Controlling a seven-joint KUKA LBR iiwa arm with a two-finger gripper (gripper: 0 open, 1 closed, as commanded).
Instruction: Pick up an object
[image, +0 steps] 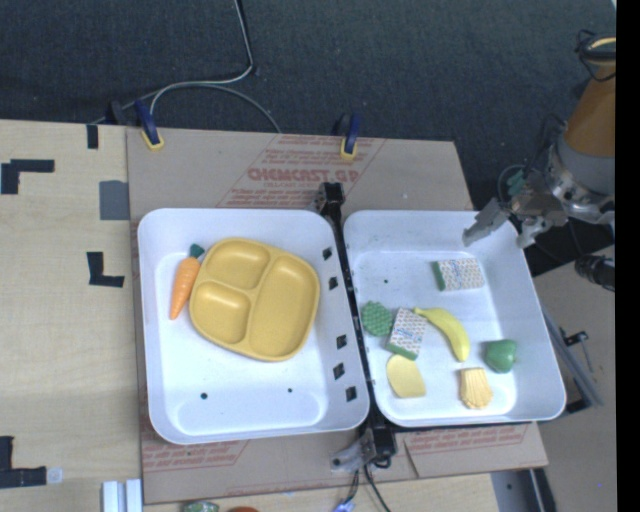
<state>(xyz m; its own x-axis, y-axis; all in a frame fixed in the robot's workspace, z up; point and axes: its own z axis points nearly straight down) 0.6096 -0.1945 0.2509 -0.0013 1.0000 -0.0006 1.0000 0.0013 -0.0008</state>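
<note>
hand (503, 222) above right bin (530, 290), banana (447, 331) below

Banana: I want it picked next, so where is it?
The banana lies in the right bin, mid-bin, just right of the patterned block and left of the green pepper.

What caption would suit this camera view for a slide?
Gripper above the right bin's far edge; banana and other toy foods inside, yellow plate and carrot in the left bin.
</note>
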